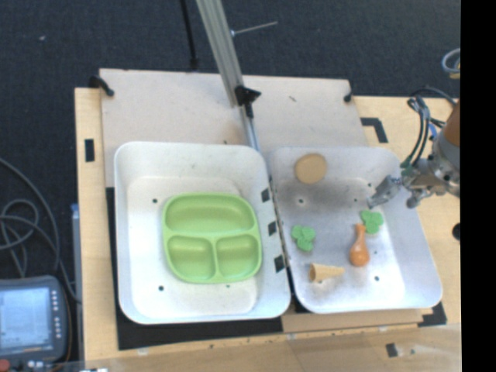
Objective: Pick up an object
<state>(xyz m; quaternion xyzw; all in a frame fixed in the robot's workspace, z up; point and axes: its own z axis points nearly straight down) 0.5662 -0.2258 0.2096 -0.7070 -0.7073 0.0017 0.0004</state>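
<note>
I see my gripper (395,192) hanging over the right bin (418,285), near that bin's right rim. Its two fingers stand spread apart with nothing between them; one fingertip (380,195) points toward the bin's middle. Just below the gripper, inside the right bin, lies a green broccoli piece (372,221), and touching it from below is an orange chicken-leg toy (359,248). Farther toward the bin's left wall sits a second green broccoli piece (303,237). An ice cream cone (325,271) lies near the front rim, and a round tan cookie (311,169) rests by the back rim. Left of the right bin, the left bin (139,208) holds a green divided plate (211,237).
</note>
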